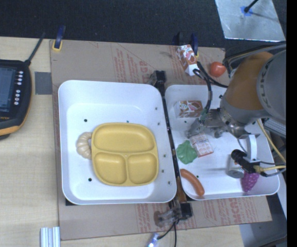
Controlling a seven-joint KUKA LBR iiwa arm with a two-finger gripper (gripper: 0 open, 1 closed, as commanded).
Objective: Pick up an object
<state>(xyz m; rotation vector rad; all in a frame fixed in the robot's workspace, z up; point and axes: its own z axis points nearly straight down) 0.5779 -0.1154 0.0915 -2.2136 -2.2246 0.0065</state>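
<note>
The right bin (189, 93) holds several small items: a white packet with a red picture (189, 108) near the back, a red-and-white packet (203, 145) in the middle, a green leafy piece (186, 152) beside it, a sausage (192, 182) at the front left and purple grapes (249, 180) at the front right. My gripper (206, 126) reaches in from the right and hangs low over the middle of the bin, just above the red-and-white packet. Its fingertips are dark and blurred against the bin.
The left bin (71, 153) carries a yellow divided tray (124, 153) with a beige ridged item (83, 144) at its left edge. Behind the right bin lie a small carton (187, 58) and a red ball (217, 68). A tablet controller (4, 96) lies at far left.
</note>
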